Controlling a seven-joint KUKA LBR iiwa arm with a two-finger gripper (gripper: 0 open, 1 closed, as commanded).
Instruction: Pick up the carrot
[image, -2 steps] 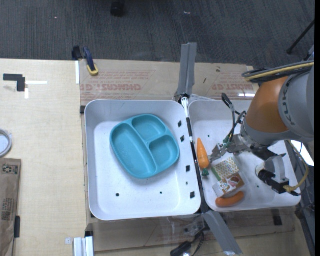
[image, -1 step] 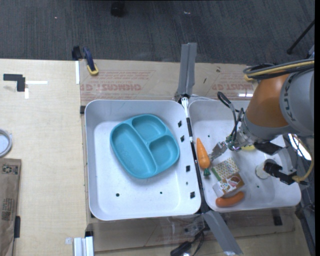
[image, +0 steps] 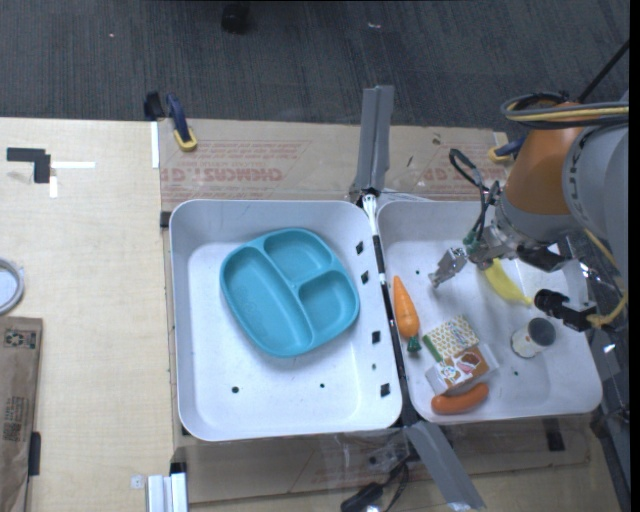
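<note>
An orange carrot (image: 405, 306) with a green stub at its lower end lies in the right bin (image: 420, 228), close against its left wall. My gripper (image: 446, 267) hangs over the same bin, up and to the right of the carrot and apart from it. Its metal fingers are small in this view and nothing shows between them.
The left bin (image: 200, 300) holds a blue divided plate (image: 289, 290). In the right bin lie a yellow banana (image: 505, 283), a printed snack packet (image: 456, 352), an orange-red sausage (image: 460, 399) and two small round pieces (image: 531, 338). A grey divider post (image: 375, 140) stands behind the bins.
</note>
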